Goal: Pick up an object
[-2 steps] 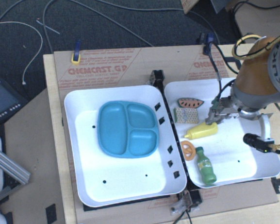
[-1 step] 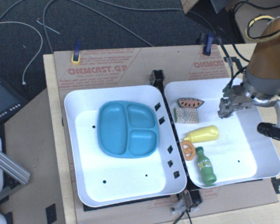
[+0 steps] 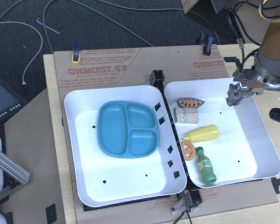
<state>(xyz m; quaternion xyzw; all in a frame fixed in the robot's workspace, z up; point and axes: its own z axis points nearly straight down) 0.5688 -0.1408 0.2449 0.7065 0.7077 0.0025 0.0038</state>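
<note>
Green bottle lies lengthwise, cap toward the pretzel.

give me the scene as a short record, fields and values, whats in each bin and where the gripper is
left bin: blue divided plate
right bin: watermelon slice, speckled sponge, yellow bottle, pretzel, green bottle
item layout: all five sit along the right bin's left side
gripper: above the right bin's upper right part, apart from the items
held: nothing seen between the fingers
task status: no object picked up yet
</note>
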